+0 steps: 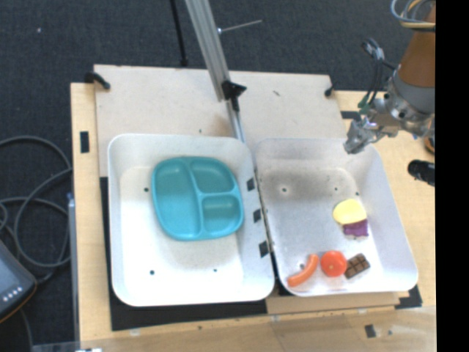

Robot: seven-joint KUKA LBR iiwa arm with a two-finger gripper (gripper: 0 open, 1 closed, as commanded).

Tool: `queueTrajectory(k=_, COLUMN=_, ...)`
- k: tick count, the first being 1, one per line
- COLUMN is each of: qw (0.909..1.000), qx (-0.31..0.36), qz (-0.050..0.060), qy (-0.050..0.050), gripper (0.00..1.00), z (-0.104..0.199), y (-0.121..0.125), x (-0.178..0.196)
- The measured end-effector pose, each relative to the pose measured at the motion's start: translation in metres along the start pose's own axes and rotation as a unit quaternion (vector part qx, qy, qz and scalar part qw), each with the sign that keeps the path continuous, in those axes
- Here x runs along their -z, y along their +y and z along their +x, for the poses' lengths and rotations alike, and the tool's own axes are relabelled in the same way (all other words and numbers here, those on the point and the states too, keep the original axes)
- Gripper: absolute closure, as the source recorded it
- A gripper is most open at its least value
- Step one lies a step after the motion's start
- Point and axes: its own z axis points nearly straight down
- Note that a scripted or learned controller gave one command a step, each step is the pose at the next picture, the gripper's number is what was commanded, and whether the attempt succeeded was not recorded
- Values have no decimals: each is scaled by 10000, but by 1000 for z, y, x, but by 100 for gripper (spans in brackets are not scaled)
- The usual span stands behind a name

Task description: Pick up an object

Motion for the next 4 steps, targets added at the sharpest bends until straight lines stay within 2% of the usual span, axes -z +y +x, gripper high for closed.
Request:
queueTrajectory(k=1, qw=10000, qx=1, qz=19, qy=12, gripper=100, z=43, y=-18, x=5)
queueTrajectory(k=3, qw=10000, qx=10, qz=25, qy=18, gripper=100, z=158, y=-43, x=-14)
queueTrajectory(k=4, qw=10000, qx=6, qz=23, qy=15, gripper=100, z=199, y=-59, x=-12)
